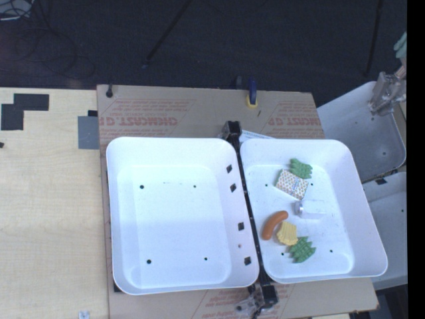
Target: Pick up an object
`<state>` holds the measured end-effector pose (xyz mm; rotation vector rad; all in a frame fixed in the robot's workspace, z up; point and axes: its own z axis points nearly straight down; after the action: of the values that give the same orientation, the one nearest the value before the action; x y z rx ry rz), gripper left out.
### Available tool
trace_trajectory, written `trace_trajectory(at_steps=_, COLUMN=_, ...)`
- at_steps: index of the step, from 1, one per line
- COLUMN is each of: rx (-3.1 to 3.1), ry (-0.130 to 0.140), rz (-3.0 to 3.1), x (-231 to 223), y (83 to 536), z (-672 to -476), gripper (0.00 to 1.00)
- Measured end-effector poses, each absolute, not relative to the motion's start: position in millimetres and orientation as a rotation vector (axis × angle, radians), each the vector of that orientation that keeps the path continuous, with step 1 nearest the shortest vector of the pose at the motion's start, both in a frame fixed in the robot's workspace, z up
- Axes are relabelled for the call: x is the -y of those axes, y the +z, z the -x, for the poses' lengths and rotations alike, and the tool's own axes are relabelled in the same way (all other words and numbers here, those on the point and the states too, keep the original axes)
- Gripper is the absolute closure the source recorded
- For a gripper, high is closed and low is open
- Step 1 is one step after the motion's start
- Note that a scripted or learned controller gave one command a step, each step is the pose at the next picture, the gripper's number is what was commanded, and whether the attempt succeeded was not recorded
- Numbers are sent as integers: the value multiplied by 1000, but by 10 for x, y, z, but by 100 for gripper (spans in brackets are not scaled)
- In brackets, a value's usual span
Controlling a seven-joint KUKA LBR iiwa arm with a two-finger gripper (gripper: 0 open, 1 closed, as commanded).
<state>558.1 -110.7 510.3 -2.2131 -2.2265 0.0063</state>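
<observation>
While it touches the left bin (126, 178), right bin (358, 178) with orange sausage (274, 224), yellow piece (287, 233), checkered block (292, 183), green toys (301, 169).

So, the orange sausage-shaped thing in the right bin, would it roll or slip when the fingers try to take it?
The orange sausage looks rounded and elongated, so it may roll sideways if pushed. Its surface seems smooth, so it might slip. It lies against the yellow piece, which could shift with it.
</observation>
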Motion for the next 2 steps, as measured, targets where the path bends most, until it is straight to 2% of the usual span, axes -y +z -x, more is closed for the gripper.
trace_trajectory(at_steps=1, rx=2214, ry=7, rz=2219, x=1161, y=4608, z=-4725, gripper=100)
trace_trajectory(at_steps=2, rx=2227, ry=2, rz=2212, x=549, y=4506, z=-5202, gripper=100)
